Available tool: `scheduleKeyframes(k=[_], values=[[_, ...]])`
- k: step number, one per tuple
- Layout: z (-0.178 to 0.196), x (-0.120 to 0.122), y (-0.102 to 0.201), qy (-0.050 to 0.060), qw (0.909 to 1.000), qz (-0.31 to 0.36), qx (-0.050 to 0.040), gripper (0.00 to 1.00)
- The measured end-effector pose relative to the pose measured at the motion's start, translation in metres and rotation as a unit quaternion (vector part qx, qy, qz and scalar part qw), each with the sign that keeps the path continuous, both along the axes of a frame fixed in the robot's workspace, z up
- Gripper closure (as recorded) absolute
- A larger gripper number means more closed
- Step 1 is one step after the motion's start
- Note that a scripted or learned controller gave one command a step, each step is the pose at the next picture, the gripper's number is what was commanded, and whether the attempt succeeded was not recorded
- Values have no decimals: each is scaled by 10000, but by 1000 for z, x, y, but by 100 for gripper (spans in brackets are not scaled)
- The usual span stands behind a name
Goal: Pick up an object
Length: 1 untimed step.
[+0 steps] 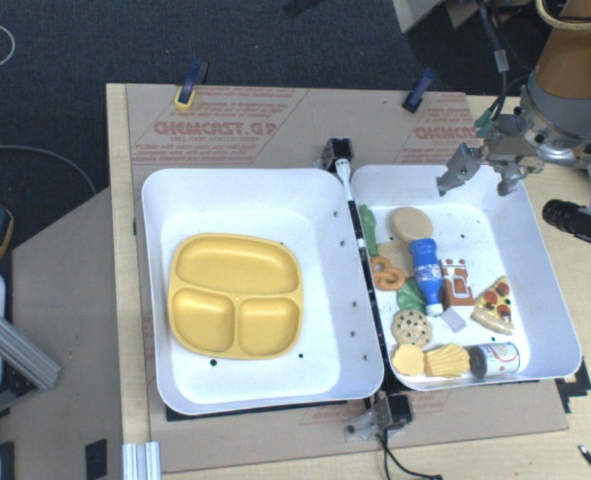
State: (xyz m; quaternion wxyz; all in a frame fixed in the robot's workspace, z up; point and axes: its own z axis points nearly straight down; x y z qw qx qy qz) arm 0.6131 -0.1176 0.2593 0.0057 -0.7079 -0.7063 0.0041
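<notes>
The right white bin [535, 268] holds several small toy foods: a tan round bun [411, 224], a blue bottle [426, 271], a pretzel [386, 273], a pizza slice [495, 306], a cookie [410, 326], a yellow corn piece [445, 361] and a small red-and-white box [457, 282]. My gripper [485, 172] hangs over the bin's far edge, above and behind these items. Its two fingers are spread apart and nothing sits between them. The orange-banded arm comes in from the upper right.
The left white bin [165, 208] holds a yellow divided plate [237, 294]. Both bins rest on a cardboard-covered bench with blue clamps [189, 85] at the back edge. A black clip [337, 152] sits between the bins at the far side.
</notes>
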Motion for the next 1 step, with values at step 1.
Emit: scheduleKeyframes(k=[1], values=[[7, 2, 0, -65, 10000, 11, -8, 0]])
